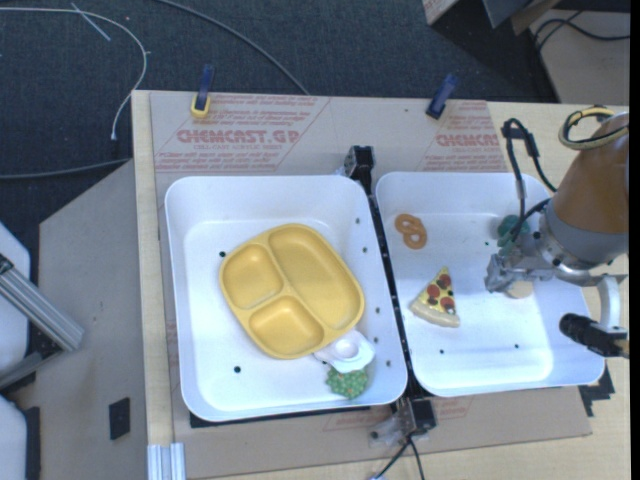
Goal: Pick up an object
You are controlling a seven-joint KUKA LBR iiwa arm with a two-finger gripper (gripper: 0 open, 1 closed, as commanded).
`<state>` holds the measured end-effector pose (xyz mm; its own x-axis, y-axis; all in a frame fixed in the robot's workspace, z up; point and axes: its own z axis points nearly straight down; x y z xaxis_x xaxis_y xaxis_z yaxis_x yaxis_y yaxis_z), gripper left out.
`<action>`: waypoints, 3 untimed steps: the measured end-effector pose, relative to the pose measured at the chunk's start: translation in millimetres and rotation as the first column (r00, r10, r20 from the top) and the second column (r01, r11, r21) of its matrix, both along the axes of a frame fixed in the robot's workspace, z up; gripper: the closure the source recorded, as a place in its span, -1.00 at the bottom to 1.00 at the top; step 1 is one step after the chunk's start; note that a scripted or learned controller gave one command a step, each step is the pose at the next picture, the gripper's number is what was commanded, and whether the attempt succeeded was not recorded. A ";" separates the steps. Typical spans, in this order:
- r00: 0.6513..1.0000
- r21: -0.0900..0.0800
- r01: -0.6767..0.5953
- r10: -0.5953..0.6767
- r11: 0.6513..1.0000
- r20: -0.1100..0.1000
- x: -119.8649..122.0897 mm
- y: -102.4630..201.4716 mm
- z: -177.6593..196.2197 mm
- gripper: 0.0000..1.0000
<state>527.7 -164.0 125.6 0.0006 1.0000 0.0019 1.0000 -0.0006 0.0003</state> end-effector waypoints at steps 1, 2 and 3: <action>1.000 -0.004 -0.002 0.002 1.000 0.006 7.0 -3.5 61.9 1.00; 1.000 -0.003 -0.002 0.002 1.000 0.006 9.8 1.5 106.8 1.00; 1.000 -0.003 -0.002 0.002 1.000 0.004 10.9 1.6 128.2 1.00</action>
